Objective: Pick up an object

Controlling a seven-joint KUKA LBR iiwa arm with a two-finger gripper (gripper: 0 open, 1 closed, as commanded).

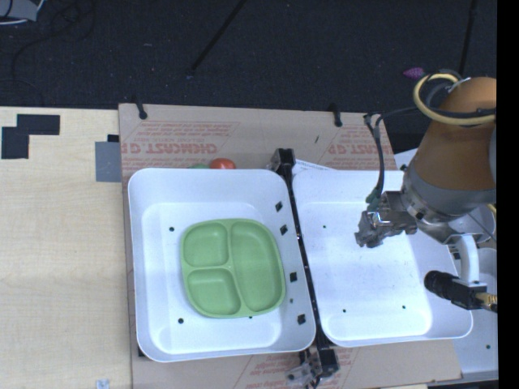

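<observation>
1. Nearest the camera, at the bottom edge of the view, a small dark clamp (312,369) sits where the two white bins meet.
2. Left of that seam is the left bin (154,217), and a green divided plate (232,267) lies flat on its floor, roughly in the middle (three compartments, two smaller ones on the left and one long one on the right).
3. Behind the left bin's far rim, a red and green object (215,165) peeks over the edge; too little of it shows to tell what it is.
4. On the other side of the seam, the right bin (365,314) has a bare white floor marked by a few dark specks.
5. Reaching in from the right, the arm (454,160) shows its orange band above a grey wrist, with a cable looping down beside it.
6. At its end the tool (370,235) hangs over the upper middle of the right bin, well apart from the plate; whether its tips are apart or together I cannot tell, as they are small and dark.
7. Both bins rest on a cardboard sheet (243,136) laid on the pale wooden counter (57,250).
</observation>
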